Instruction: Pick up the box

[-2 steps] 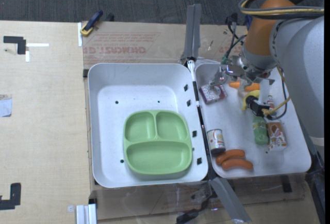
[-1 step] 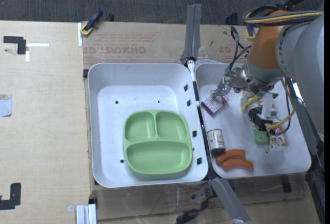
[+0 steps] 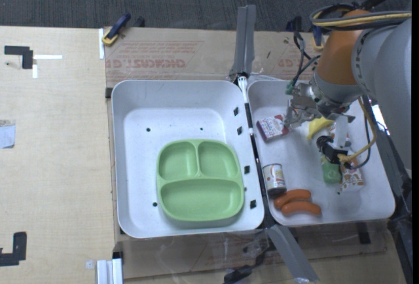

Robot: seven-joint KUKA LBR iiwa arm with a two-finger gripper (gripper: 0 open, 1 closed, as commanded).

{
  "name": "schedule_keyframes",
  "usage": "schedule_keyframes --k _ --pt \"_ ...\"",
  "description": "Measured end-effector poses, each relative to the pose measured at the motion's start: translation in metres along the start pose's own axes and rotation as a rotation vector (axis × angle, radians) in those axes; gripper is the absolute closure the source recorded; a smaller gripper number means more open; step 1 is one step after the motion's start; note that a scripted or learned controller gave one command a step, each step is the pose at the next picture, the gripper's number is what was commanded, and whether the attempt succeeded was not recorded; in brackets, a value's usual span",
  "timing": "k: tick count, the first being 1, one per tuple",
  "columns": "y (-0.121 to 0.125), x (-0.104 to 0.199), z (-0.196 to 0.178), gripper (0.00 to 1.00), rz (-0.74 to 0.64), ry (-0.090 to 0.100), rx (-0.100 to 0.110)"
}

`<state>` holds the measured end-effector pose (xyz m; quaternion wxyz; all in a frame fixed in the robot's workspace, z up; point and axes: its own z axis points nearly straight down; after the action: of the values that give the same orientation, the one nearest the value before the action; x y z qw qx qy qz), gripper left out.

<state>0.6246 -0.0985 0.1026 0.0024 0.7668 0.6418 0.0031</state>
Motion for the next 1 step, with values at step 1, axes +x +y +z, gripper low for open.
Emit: schedule_keyframes --k 1 --pt "-0.0051 0.0161 -0.0895 1.0 -0.102 -0.003 0.007"
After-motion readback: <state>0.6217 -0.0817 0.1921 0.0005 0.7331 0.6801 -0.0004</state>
